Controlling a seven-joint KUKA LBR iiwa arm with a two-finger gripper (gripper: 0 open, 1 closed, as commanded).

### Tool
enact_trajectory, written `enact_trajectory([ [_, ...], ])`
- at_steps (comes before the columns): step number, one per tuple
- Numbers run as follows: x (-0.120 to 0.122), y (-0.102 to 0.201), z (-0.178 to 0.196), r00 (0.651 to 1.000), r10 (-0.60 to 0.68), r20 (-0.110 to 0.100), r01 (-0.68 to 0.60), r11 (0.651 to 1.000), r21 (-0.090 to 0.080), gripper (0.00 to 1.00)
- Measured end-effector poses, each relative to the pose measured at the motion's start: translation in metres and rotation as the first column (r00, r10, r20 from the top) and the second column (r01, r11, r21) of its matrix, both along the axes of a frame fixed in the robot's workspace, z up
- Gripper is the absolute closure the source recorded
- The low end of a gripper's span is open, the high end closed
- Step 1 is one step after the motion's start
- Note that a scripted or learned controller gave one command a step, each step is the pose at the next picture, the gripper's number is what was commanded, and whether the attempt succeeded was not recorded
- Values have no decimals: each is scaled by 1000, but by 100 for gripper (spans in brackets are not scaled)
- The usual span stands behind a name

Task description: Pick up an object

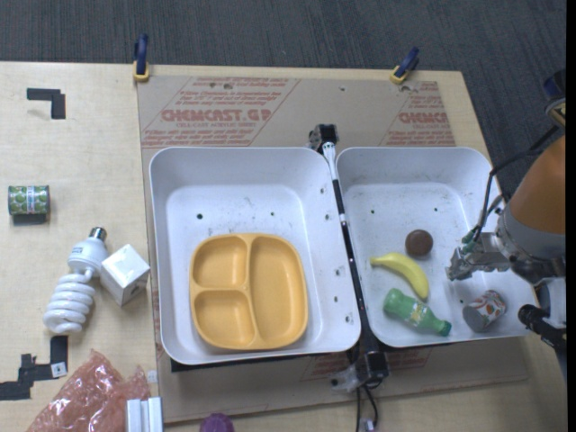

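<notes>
Camera view — pincer (pixel 463 264) just right of banana (pixel 404 272), near can (pixel 485 310).

Bright, even overhead light; soft shadows (faint ones) inside the two shallow white plastic bins (pixel 162 241); slightly soft focus throughout.

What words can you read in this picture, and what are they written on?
"CHEMCAST" with smaller lines under it, in red, on the brown board behind the left bin; the smaller lines are too blurred to read.
The same red print, cut off, on the board behind the right bin.
The labels on the green can, the green bottle and the small cup are too small to read.
</notes>
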State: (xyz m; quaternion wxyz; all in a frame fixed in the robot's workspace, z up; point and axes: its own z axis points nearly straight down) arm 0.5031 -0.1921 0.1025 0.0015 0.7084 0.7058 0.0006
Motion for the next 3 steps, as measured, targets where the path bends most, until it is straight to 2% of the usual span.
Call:
enact_trajectory([
  [1, 0, 0, 0, 1000, 1, 0, -1, 1000, 0, 0],
  [2, -26, 63, -10, 1000, 3, -3, -3, 1000, 1, 0],
  [3, -24, 62, 0, 1000, 1, 0, -1, 1000, 0, 100],
])
